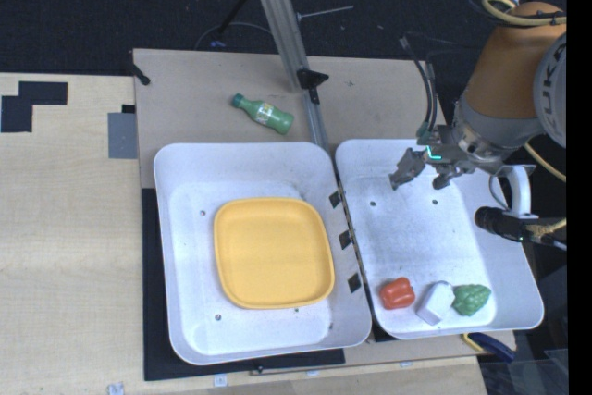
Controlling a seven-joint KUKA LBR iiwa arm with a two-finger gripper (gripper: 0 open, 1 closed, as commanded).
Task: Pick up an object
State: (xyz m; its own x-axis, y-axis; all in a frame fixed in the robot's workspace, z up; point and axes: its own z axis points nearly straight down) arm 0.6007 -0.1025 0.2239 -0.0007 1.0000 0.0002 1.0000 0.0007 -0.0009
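On your left, the left bin (176,199) held a yellow plate (273,252), lying flat and roughly centred on the bin floor, its corners rounded. Behind that bin, on the bare bench (194,88), a green bottle (263,113) lay on its side, well apart from both bins. A metal rail (285,14) slanted up from the bench near the gap between the bins. Moving right, you had the right bin (416,227), touching the left one along their shared edge, with three black clips down that seam. Three small things sat along its near edge: a red pepper (398,293) nearest the seam, a white block (433,302) just beside it, and a green lump (471,299) just beside the block on the far side. The gripper (424,177) hung over the far part of the right bin, well apart from those three things, its two dark fingers spread apart with nothing between them. Above it you saw the arm's orange band (518,60), reaching in from the right
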